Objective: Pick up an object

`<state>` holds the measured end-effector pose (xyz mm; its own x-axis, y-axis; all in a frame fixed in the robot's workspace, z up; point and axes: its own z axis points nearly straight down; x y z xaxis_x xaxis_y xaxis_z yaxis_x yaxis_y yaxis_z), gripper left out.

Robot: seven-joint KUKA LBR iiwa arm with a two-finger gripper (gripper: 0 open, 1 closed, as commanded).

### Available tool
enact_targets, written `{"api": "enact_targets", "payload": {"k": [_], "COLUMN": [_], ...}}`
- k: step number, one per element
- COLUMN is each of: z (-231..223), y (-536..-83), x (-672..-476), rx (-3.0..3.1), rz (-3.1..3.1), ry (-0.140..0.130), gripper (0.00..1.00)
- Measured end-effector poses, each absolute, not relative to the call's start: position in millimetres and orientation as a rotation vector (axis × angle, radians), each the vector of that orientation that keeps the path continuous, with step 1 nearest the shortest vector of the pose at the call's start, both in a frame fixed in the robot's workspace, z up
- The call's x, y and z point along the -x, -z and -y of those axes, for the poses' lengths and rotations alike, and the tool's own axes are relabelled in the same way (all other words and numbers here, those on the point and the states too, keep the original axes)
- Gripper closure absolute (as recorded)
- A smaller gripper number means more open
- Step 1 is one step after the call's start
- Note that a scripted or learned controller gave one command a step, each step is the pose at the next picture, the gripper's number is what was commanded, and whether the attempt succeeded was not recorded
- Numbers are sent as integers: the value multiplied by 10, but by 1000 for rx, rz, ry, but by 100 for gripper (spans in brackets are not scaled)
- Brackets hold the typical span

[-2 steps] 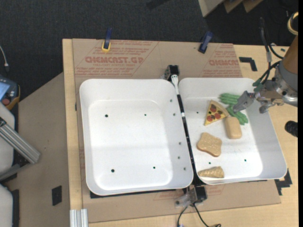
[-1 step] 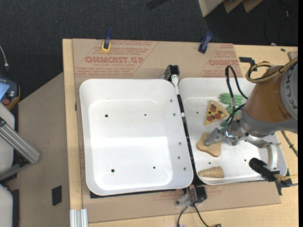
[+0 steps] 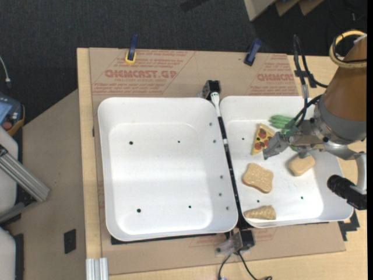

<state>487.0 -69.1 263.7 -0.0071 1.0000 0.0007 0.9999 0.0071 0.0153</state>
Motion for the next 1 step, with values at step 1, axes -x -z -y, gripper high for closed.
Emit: {"api": "enact_targets", "payload": {"k": [1], "z": [527], "y": [-1801], "x": [-4775], "rx": [-2227], "rz": [-2228], "ry": [8], "gripper": [0]}}
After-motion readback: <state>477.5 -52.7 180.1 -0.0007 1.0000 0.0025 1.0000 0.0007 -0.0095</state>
